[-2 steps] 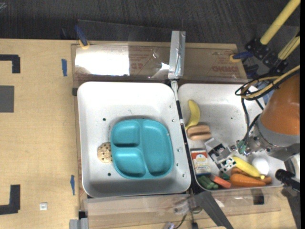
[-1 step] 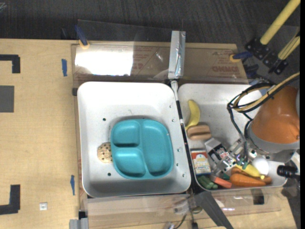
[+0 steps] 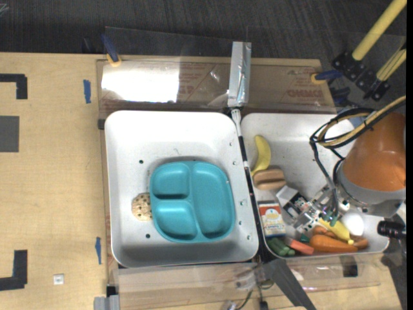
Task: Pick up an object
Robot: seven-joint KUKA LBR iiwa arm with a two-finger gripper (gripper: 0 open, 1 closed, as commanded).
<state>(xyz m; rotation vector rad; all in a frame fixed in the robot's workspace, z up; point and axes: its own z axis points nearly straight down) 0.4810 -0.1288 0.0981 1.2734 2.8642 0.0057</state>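
My gripper [image 3: 308,213] is low inside the right bin [image 3: 292,129], among a cluster of toy food near the front. Just left of it lies a small carton [image 3: 271,218] with an orange label. An orange carrot [image 3: 332,242] and a reddish stick [image 3: 301,246] lie right below it. A white egg-like piece [image 3: 354,224] sits to its right, under the arm's orange band [image 3: 381,154]. Further back rest a yellow banana [image 3: 261,152] and a brown bun [image 3: 269,176]. The wrist hides whatever is under the gripper.
The left bin [image 3: 129,134] holds a teal divided plate [image 3: 191,200] and a cookie [image 3: 141,206] at the plate's left edge. A dark green item [image 3: 279,245] lies in the right bin's front corner. Black cables [image 3: 329,137] loop over the right bin's back.
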